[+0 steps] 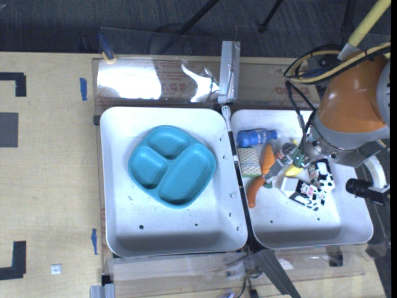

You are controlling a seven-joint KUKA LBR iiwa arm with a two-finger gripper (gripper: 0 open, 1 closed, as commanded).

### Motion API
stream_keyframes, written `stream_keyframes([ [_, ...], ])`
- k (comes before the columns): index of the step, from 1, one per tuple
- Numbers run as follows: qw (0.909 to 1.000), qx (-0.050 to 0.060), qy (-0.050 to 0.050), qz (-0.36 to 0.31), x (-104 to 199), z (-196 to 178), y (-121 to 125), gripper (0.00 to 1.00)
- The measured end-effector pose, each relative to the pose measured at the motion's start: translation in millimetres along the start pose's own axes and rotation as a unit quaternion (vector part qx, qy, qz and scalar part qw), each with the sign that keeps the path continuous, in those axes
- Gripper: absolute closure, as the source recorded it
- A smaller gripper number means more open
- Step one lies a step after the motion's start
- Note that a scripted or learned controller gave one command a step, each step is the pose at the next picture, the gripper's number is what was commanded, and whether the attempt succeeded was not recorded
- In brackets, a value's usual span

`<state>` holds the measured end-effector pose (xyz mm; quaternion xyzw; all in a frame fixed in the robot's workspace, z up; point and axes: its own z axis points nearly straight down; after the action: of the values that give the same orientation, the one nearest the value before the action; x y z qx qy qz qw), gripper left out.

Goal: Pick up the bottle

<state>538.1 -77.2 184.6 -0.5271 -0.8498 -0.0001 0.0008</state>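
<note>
We locate the bottle [255, 138] in the right bin [353, 227], lying on its side against the far-left corner. It is blue-bodied with a pale cap end pointing right. Nothing rests on top of it. Just near of it lie a patterned pad [249, 162] and an orange carrot-shaped item [267, 158]; a second orange item [254, 191] lies further toward the near side, along the left wall.

The gripper [296, 160] hangs over the middle of the right bin, to the right of the bottle and slightly nearer, among small clutter: a yellow piece [291, 171] and a black-and-white spotted item [316, 190]. We cannot tell whether the gripper is apart or together; the wrist hides it. No object is visibly held.

We judge the step in hand to be the approach: the bottle is not yet grasped. The next move calls for a shift left and far, then a descent across the narrow width of the bottle. The bin wall and the carrot-shaped item leave little clearance on either side.

The left bin [118, 228] holds a blue divided tray [172, 164]. Both bins sit on a pale wooden table [49, 166] marked with black tape. Beyond the far edge we see dark carpet [124, 5] and tripod legs [211, 8].
</note>
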Motion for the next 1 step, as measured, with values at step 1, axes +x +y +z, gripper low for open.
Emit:
stream_keyframes([
  [1,0.9677,-0.001,-0.001,0.252,-54.3,59.6,27.0,0.0],
])
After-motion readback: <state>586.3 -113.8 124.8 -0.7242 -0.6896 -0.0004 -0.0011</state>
